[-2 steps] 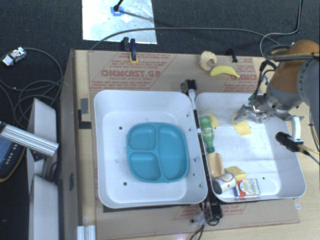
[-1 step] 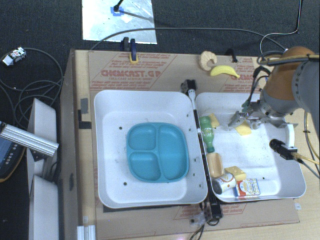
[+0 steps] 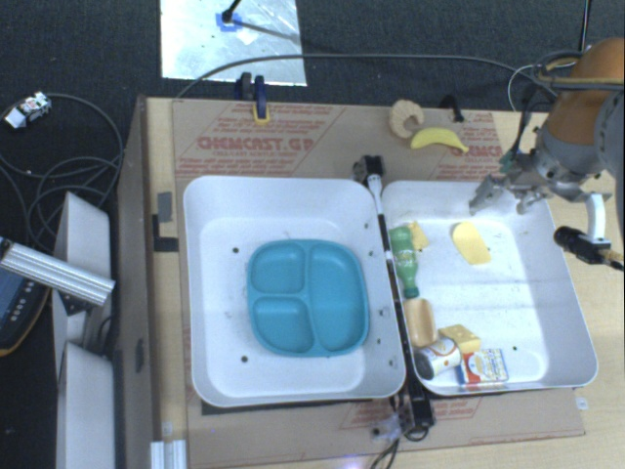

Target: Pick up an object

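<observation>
Objects lie in the right bin (image 3: 557, 291): a yellow block (image 3: 472, 243) nearest the gripper (image 3: 508, 195), a green bottle (image 3: 403, 259) against the left wall, a carton (image 3: 485, 366) at the front. The gripper hangs over the bin's far rim, fingers spread, holding nothing. The left bin (image 3: 210, 233) holds a blue divided plate (image 3: 308, 296).

You face two bins side by side on a bench (image 3: 293, 135). The left bin (image 3: 210, 213) holds a divided plate (image 3: 308, 296) at its centre. In the right bin (image 3: 557, 311), a bottle (image 3: 402, 259) lies along the left wall, a block (image 3: 472, 243) sits near the middle, and a carton (image 3: 483, 367) rests at the front. Behind the bins, a banana (image 3: 437, 140) lies on the bench.
</observation>
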